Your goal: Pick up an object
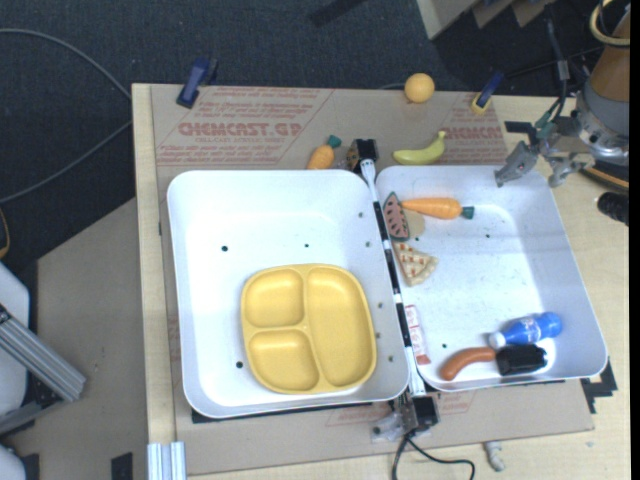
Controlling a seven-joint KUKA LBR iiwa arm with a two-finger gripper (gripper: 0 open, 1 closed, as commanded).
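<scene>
My gripper [534, 168] hangs over the far right corner of the right bin [560, 258], open, with nothing between its fingers. In that bin lie a toy carrot [435, 207], a watermelon slice [397, 217] and a waffle-like wedge [413, 264] near the left wall. A blue bottle [530, 327], a black block [520, 359] and a brown sausage [463, 363] sit at the near right corner. The carrot is the closest of these to the gripper, off to its left.
The left bin [200, 268] holds a yellow divided plate [308, 326]. Behind the bins on the board lie a banana [420, 151], an orange ball [420, 87], a small orange toy [322, 155] and two blue clamps [196, 81] [487, 92].
</scene>
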